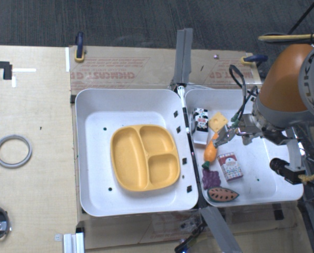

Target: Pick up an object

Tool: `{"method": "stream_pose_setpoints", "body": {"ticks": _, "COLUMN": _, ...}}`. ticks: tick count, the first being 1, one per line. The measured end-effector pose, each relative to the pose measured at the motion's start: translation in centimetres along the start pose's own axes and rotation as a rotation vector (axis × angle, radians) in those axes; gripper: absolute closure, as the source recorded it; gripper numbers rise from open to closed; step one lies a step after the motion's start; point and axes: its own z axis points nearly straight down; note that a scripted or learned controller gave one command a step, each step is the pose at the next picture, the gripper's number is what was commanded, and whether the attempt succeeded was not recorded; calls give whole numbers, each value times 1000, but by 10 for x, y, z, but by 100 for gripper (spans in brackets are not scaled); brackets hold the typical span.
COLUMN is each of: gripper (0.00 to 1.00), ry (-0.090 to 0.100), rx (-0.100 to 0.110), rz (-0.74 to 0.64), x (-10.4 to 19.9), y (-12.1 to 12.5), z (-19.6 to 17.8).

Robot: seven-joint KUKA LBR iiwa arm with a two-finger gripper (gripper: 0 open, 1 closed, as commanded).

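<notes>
The gripper (pixel 223 136) hangs in the right bin (pixel 262 186), just beside the carrot (pixel 211 152) and cheese wedge (pixel 217 122); I cannot tell its opening. Open floor lies right of the red box (pixel 230 166), towards the bin's right wall.

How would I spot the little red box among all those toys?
Look in the right white bin, the one the arm reaches into. Near its middle, below the orange carrot, lies the small red box. It is the one flat, red rectangular item there.
</notes>
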Motion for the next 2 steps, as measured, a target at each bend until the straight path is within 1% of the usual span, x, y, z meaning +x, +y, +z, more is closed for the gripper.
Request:
{"method": "stream_pose_setpoints", "body": {"ticks": 1, "gripper": 0, "ry": 0, "rx": -1, "rz": -62, "x": -33, "y": 43, "z": 99}}
{"method": "stream_pose_setpoints", "body": {"ticks": 2, "gripper": 100, "ry": -1, "rx": 1, "rz": -64, "x": -34, "y": 43, "z": 90}}
